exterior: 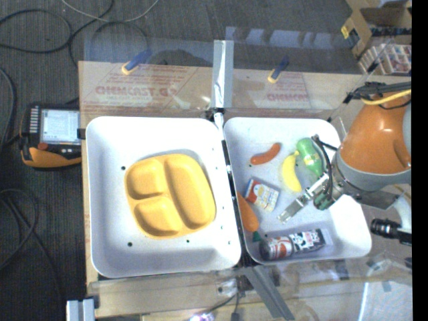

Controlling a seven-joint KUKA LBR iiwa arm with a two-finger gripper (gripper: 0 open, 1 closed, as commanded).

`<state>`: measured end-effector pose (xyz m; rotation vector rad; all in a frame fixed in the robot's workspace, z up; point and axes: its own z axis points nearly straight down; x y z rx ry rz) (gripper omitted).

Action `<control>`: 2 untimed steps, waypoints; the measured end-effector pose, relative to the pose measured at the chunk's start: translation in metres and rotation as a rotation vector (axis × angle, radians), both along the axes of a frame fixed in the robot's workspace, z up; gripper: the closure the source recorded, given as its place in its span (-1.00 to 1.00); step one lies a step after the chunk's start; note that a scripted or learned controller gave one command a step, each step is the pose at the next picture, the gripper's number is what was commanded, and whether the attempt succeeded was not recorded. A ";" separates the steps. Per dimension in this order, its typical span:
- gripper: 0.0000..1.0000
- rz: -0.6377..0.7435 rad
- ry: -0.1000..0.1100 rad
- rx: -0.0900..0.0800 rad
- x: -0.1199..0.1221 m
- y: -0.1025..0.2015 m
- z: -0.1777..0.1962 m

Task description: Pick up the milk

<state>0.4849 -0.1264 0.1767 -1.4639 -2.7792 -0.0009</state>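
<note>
Reaching phase: looks like the approach step to me, nothing lifted yet, the milk is lying in its bin untouched.
Surface: the bench (150, 89) carries two white bins side by side, all the action is on the view's right.
Arm: grey with the big orange band (376, 139), coming in from the view's right edge and bent down over the right bin (348, 236), wrist slanted toward the bin's middle.
Left bin: left bin (107, 146) just holds a yellow divided tray (171, 194), not part of this job.
Jaws: the gripper (292, 210) points down and toward the view's left, hovering low over the bin floor; the jaws look parted a little with nothing between them, though it's small and hard to be sure.
Bottle: a dark bottle (295, 243) lies along the near wall, just below the jaws.
Banana and friends: a banana (290, 172) and a green toy (309, 156) sit right under the wrist, a red sausage (265, 154) further back, a carrot (248, 216) by the divider wall.
Milk: the small milk carton (261, 195) lies flat near the right bin's left-centre, just beside the jaw tips, between the carrot and the banana.
Next move: my guess is it needs to slide a bit further toward the view's left, centre over the carton, drop and close without bumping the carrot.
</note>
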 end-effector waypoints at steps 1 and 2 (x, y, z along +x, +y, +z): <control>-1.00 0.088 0.000 -0.002 0.000 -0.059 0.016; -1.00 0.087 -0.011 -0.005 0.003 -0.032 -0.084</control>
